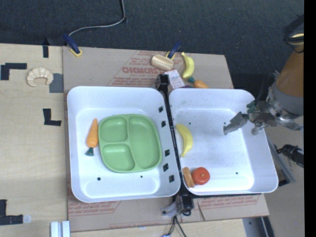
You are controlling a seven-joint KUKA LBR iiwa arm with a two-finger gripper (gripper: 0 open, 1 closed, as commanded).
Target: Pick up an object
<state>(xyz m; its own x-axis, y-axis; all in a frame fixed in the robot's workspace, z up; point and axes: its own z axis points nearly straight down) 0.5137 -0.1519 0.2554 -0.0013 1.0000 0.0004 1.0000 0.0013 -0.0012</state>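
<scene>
Pincer (243,125) over right bin (256,179), fingers spread, grasping nothing. Banana (185,137) lies well left of pincer on bin floor. Tomato (200,176) left and below, touching hot dog (187,177).

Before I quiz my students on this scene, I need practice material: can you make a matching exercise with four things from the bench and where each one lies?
Things:
1. carrot
2. tomato
3. croissant
4. green plate

Places:
A. on the bench, outside the bins, far left
B. middle of the left bin
C. left bin, beside the plate's left edge
D. right bin, near its front left corner

Pairs: 1-C, 2-D, 3-A, 4-B
</scene>
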